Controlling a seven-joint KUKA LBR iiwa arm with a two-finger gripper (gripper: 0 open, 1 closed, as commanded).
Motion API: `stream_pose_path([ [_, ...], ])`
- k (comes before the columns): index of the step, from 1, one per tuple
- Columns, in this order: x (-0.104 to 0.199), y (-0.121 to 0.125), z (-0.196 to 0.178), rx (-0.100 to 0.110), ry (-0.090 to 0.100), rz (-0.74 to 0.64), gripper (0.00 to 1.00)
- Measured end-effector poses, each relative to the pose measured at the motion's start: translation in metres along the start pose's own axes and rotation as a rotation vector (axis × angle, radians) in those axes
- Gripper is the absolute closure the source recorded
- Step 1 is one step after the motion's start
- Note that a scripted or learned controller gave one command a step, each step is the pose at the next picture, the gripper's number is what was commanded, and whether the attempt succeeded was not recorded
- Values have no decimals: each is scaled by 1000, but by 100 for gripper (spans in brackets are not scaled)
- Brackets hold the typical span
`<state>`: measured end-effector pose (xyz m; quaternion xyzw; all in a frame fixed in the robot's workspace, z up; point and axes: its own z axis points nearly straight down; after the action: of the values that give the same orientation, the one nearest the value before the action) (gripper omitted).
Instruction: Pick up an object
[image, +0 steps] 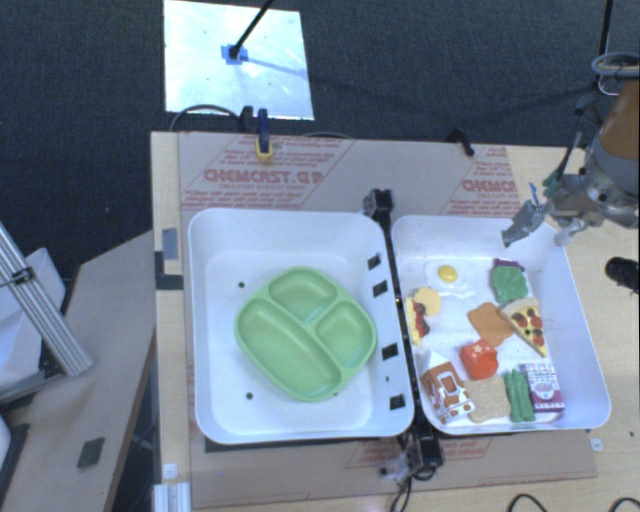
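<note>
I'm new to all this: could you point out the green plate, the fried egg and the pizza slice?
green plate (305, 333): camera view, on its long compartment.
fried egg (448, 273): camera view, on the yolk.
pizza slice (527, 324): camera view, on its topping.

Arm enters from upper right edge, grey wrist angled down toward left. Tool (545, 222) hangs at wrist end, two fingers (522, 226) spread apart, pointing down-left, nothing between them. Cables run along arm.

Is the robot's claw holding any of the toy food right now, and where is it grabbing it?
No, nothing is held. The claw hovers open above the top edge of the right bin, and the toy food lies below it in the bin.
</note>
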<state>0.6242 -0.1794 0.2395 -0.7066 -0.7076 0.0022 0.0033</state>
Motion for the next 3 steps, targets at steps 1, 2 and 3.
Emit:
stream_pose_path([
  [1, 0, 2, -6, -10, -2, -2, 0],
  [2, -8, 5, 51, -6, -2, 0, 0],
  [3, -19, 6, 104, -8, -2, 1, 0],
])
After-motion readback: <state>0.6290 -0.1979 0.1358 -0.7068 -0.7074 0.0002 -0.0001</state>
